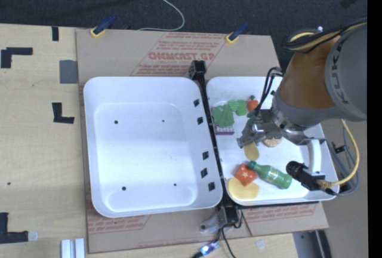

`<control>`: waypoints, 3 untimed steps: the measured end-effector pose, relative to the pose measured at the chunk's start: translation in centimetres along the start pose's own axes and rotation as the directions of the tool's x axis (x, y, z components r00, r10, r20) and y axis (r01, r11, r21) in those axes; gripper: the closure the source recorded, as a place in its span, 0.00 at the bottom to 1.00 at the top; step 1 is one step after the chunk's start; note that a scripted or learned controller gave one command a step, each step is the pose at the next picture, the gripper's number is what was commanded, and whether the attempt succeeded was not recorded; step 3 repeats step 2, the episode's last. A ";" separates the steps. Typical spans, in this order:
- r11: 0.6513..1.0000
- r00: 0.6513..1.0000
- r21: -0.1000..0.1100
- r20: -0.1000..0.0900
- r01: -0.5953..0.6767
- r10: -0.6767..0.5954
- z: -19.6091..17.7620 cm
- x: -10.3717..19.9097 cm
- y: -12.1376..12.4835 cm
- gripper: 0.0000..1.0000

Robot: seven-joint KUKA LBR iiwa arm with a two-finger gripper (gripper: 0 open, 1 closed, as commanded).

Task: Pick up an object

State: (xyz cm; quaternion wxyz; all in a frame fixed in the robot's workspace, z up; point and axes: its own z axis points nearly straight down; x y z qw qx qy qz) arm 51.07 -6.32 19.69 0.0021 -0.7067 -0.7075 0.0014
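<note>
Two shallow white bins sat side by side on a cardboard sheet (pixel 179 57): the left bin (pixel 98 101) and the right bin (pixel 239 85), which held all the loose objects. Counted, these came to one green bottle (pixel 271 174) lying on its side near the near edge, one small red block (pixel 245 175) just to its left and touching it, one pale yellow piece (pixel 245 190) just nearer than the block, and one yellowish piece (pixel 252 151) a little farther in, directly below the gripper. At the far left of that bin lay a cluster of green toys, seemingly two, a larger one (pixel 223 115) and a smaller one (pixel 240 107) to its right, with a small purple-and-white item (pixel 225 129) just nearer than the larger. A small orange-red bit (pixel 253 104) showed beside the smaller green toy, against the arm. Two blue clips (pixel 102 25) held the far edge of the cardboard.

The arm (pixel 334 80) reached in from the right, its orange band (pixel 304 80) above the wrist, hanging over the middle of the right bin. The gripper (pixel 255 134) pointed down and to the left, just above the yellowish piece. Whether its fingers were apart or together could not be told, and nothing could be seen between them.
</note>
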 end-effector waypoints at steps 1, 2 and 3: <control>1.000 1.000 0.000 -0.001 0.005 -0.005 1.4 5.9 -1.0 1.00; 1.000 1.000 -0.007 0.000 0.005 -0.005 -4.6 9.2 -2.4 1.00; 1.000 1.000 -0.007 0.000 0.005 -0.005 -4.6 9.2 -2.4 1.00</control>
